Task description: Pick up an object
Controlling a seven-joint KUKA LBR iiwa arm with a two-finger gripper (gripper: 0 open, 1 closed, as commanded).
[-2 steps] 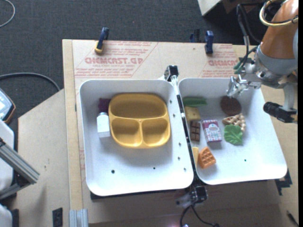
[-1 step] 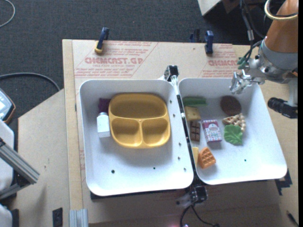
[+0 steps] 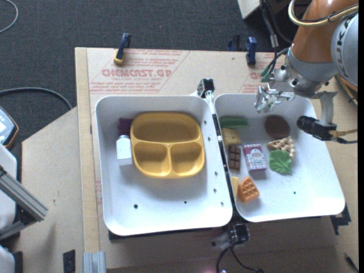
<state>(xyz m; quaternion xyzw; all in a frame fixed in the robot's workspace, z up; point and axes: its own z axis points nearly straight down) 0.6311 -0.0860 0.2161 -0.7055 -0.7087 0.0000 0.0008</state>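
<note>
Toy food pieces lie scattered in the right bin: a green strip near the top left, a tan block below it, a brown bar, a pink carton, a brown disc, a waffle, a green leaf and an orange wedge. We can make out print on the carton's face, but it is too small for us to read.

We see the jaws over the right bin's upper part, just left of and above the disc, with nothing between them. Their metal tips blur together, so we cannot tell whether they are open or closed. The arm is cut off by the top and right edges; part of a word, "KU", shows on its grey shell at the right edge.

The left bin holds a yellow tray with three compartments, a white bottle touching its left side, and a dark purple piece half hidden behind the tray's corner.

Both bins sit on a worktop whose board carries red print, repeated in rows. The large line reads roughly "CHEMCAST GP"; the smaller lines are illegible to us. Clamps grip the board's far edge.
</note>
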